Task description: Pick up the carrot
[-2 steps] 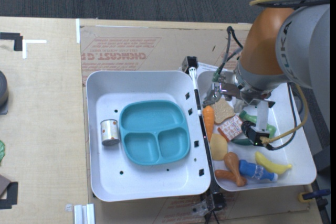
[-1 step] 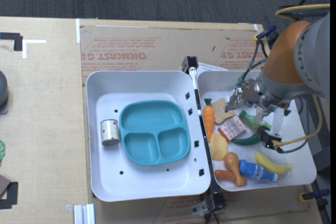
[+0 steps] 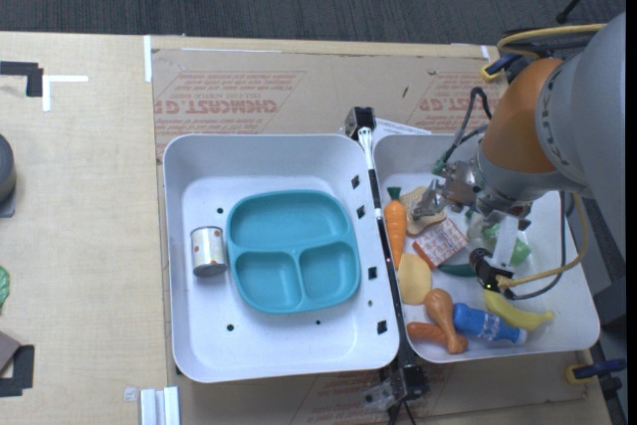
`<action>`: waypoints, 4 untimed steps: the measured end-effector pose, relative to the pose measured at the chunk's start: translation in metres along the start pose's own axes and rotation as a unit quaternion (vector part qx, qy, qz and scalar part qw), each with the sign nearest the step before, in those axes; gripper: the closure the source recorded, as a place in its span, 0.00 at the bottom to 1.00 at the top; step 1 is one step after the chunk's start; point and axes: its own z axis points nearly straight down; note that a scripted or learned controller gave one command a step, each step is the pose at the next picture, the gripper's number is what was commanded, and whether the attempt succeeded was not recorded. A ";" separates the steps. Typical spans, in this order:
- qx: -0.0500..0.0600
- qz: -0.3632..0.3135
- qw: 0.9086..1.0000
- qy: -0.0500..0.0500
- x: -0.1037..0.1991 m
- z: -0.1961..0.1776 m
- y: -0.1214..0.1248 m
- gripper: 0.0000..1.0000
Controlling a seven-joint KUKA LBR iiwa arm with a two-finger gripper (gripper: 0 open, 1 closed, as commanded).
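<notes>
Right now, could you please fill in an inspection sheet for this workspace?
Surface: two white bins side by side, left bin and right bin, on cardboard over a wooden bench.
Job's things: carrot lies in the right bin along its left wall, not held.
Clutter: blue divided tray and small metal can in the left bin; banana, blue bottle, drumstick and other toy foods in the right.
Grippers: gripper low over the right bin, just right of the carrot.
Cables: black cables loop off the wrist.
Surroundings: dark carpet beyond the bench.
</notes>
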 end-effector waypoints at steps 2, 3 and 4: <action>0.003 0.129 0.992 -0.001 0.075 -0.097 -0.015 0.00; 0.003 0.140 0.990 -0.002 0.070 -0.097 -0.074 0.00; 0.004 0.071 0.997 -0.001 0.095 -0.097 -0.120 0.00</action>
